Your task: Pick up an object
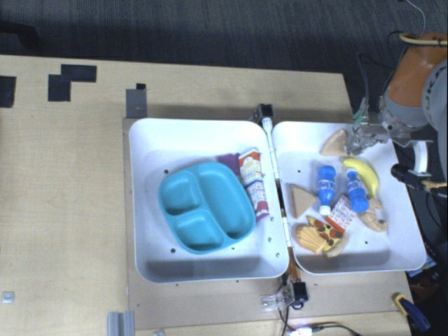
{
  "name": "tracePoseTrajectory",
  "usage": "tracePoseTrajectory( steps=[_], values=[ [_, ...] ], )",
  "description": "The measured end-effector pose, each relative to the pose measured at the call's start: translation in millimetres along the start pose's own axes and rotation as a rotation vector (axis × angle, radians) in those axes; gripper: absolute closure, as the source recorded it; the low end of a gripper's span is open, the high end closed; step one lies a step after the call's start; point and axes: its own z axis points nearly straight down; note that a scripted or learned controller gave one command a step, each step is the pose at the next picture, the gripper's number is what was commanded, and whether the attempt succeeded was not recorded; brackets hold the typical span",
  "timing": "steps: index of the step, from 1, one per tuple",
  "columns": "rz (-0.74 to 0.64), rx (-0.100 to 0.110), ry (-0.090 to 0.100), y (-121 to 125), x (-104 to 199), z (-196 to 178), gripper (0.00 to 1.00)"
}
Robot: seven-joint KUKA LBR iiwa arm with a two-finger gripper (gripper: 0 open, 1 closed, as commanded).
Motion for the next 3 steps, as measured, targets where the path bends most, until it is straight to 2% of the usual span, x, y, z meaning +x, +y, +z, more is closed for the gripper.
tracePoseTrajectory(
  steps=[1, 2, 3],
  values=[
    [0.000, 0.000, 0.000, -0.1, 0.1, 0.2, 0.00],
    [-0.004, -0.005, -0.001, 1.8, 0.5, -12.0, 1.00],
    [-0.004, -0.005, -0.001, 1.7, 0.6, -11.9, 0.00]
  ],
)
